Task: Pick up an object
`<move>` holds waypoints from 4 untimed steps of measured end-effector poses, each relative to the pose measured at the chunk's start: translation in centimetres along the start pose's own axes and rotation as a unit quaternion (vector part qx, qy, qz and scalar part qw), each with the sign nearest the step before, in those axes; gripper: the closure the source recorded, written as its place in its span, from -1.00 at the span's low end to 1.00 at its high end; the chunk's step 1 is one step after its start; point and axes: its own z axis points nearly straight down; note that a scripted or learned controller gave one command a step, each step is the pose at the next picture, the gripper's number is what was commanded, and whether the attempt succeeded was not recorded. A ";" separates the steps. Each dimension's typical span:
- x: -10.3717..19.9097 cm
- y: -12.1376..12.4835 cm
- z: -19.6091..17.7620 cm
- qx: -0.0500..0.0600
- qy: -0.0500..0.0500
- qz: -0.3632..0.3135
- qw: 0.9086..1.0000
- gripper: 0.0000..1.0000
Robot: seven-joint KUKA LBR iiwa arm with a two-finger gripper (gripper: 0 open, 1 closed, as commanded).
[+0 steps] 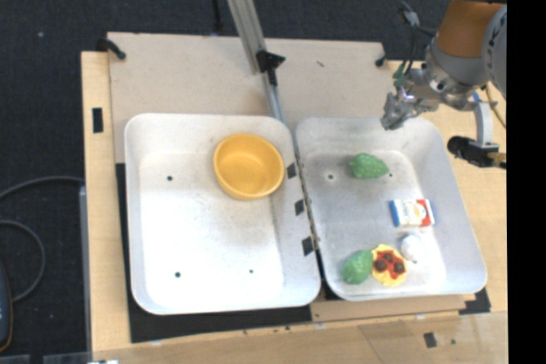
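Observation:
My gripper point(393, 117) hangs over the far rim of the right bin point(444, 149), with nothing between its fingers that I can see. In that bin a green lumpy object point(368, 165) lies below and left of the gripper. Further toward the front lie a small white box with blue and red print point(411, 212), a white rounded object point(411, 245), a yellow piece with red and dark spots point(390, 263) and a second green object point(358, 266).
A yellow bowl point(247, 165) sits in the far part of the left bin point(162, 217). A slanted metal pole point(243, 8) rises from behind the two bins. The grey arm with its orange band point(469, 8) occupies the upper right.

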 end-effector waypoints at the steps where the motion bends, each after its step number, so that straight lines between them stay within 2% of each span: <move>1: 0.0 0.1 0.2 0.003 0.000 -0.001 1.000 1.00; 3: 8.6 -2.9 -1.6 0.004 0.002 -0.001 1.000 1.00; 4: 14.2 -4.4 -1.5 0.005 0.002 -0.002 1.000 1.00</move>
